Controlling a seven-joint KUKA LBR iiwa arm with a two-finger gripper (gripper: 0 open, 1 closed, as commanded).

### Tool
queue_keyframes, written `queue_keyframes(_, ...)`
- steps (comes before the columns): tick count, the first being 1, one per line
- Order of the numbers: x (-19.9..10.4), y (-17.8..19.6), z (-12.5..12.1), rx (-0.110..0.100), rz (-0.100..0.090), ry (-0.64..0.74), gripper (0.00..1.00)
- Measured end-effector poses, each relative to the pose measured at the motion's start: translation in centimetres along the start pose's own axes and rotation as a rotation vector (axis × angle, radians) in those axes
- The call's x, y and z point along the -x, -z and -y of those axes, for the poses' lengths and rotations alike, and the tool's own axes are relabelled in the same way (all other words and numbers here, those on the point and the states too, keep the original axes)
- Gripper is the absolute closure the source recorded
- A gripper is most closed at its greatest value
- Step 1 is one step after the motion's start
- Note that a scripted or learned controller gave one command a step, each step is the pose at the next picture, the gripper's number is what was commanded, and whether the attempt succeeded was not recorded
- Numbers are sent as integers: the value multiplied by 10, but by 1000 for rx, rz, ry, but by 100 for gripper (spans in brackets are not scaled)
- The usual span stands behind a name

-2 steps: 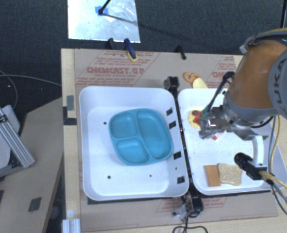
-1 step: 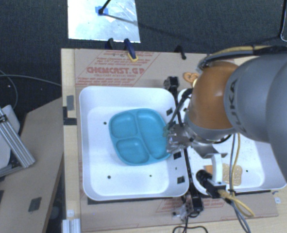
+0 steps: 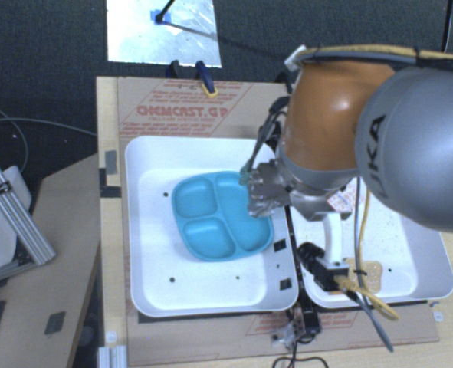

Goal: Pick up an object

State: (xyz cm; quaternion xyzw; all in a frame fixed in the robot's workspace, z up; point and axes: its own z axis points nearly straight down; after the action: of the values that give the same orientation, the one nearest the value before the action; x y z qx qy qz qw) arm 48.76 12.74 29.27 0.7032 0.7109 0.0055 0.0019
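Note:
A light blue divided plate (image 3: 215, 217) with three compartments lies in the left white bin (image 3: 153, 282), toward its right side. My gripper (image 3: 260, 198) hangs low over the plate's right edge, near the wall between the two bins. The arm's orange band and grey body cover the gripper from above, so its fingers are hidden. In the right bin (image 3: 433, 274) a tan flat piece (image 3: 368, 274) lies near the front, and a small white and red item (image 3: 343, 199) peeks out beside the arm.
Cardboard with red print (image 3: 180, 110) lies behind the bins. A shiny sheet (image 3: 161, 18) sits further back. Black fittings and yellow cable (image 3: 326, 271) cross the right bin's front left. Metal rails (image 3: 11, 221) stand at the far left.

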Motion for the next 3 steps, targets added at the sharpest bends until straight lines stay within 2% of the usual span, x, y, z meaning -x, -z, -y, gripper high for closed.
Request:
queue_keyframes(1, 4, 6, 0, -6, 4, -2, 100)
queue_keyframes(2, -23, -118, -27, -18, 7, -6, 100)
queue_keyframes(3, 15, -128, -16, -13, 7, -14, 100)
